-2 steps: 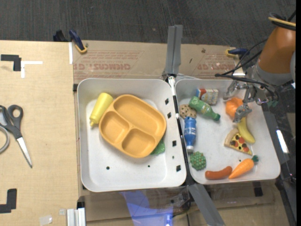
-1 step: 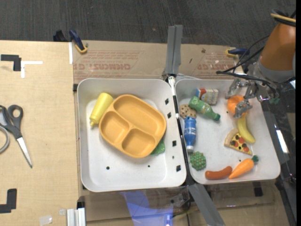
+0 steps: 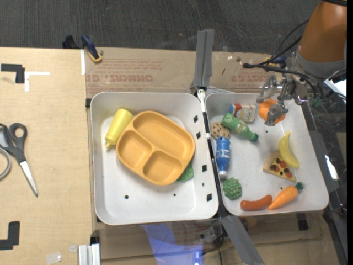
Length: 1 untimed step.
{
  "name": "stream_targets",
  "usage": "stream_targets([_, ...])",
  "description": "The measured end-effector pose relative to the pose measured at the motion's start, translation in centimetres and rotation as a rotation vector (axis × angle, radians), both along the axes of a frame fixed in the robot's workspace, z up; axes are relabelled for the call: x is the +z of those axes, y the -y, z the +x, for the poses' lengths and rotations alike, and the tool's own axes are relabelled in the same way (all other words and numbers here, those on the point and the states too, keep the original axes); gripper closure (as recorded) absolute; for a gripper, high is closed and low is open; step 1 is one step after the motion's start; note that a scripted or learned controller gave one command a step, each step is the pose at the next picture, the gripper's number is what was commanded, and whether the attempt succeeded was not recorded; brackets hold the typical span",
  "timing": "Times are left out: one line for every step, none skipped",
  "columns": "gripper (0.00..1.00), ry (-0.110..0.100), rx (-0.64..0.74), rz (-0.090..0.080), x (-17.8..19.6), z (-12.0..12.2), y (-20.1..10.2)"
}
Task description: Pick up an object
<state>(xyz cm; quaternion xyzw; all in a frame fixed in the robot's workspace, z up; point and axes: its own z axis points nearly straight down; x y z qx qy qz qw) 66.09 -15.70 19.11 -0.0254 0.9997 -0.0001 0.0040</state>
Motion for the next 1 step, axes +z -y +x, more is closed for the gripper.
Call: stream_targets([1.00,-0.004,-0.085,0.001,1.94,-3.13,-5.06])
